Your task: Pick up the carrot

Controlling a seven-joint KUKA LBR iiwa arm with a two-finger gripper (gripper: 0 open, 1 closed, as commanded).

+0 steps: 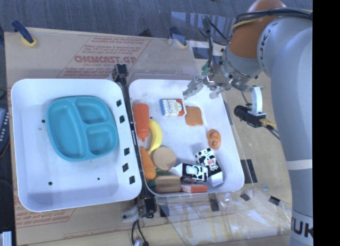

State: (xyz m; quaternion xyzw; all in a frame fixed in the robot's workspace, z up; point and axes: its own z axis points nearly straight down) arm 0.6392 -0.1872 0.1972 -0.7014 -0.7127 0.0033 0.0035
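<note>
In the camera view the carrot [147, 163] lies along the left wall of the right bin [229, 133], toward the near end, just beside the banana [155, 135] and touching a round tan piece [163, 158]. It looks like a light, stiff, smooth toy — likely slippery — so its thicker middle seems the best hold. The gripper [197, 86] hovers at the bin's far edge, fingers spread and empty — well apart from it.

Brown bench [79, 53] with red print; two white bins side by side: left bin [26, 133] toward nine o'clock, right bin [175, 88] toward three o'clock, touching.
</note>
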